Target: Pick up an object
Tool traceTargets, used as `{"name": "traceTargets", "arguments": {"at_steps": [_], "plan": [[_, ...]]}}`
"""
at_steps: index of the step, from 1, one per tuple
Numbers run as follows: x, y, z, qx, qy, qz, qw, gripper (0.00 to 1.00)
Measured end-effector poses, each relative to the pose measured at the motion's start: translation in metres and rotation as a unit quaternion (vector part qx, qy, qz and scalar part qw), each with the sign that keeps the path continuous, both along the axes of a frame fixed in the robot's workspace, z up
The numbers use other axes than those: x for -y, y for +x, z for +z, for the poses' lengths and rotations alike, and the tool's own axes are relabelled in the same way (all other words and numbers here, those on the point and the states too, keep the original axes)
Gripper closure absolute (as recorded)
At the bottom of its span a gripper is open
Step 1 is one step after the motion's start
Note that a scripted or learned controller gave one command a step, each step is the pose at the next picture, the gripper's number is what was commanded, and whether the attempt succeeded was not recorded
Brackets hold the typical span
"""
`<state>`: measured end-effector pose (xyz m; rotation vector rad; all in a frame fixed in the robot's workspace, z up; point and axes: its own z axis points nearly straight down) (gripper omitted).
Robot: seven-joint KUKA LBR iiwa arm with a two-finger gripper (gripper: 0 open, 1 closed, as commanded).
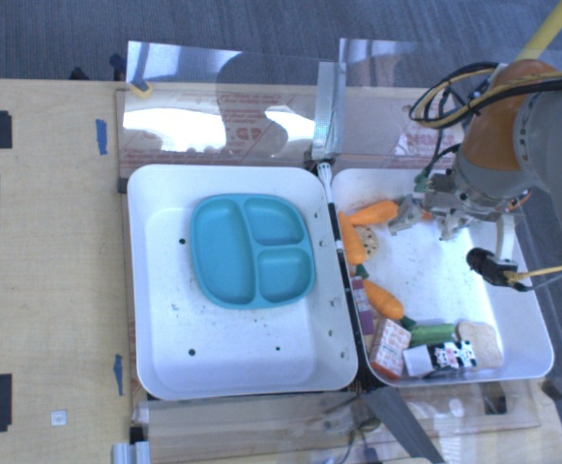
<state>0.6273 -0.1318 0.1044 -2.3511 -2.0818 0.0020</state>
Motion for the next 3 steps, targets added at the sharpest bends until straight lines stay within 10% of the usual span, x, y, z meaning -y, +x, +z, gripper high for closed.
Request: {"name": "traceTargets", "arguments": {"at_steps": [1,2,3], "plan": [[-0.008,-0.056,0.045,0.002,0.0001,0.196,0.9806,0.0],[-0.036,0.023,0.046,0.003,-0.0003,0.128,0.9918,0.0],[-0.006,0.035,-0.002,0.006,-0.0018,0.162,0.9867,0.0]]}}
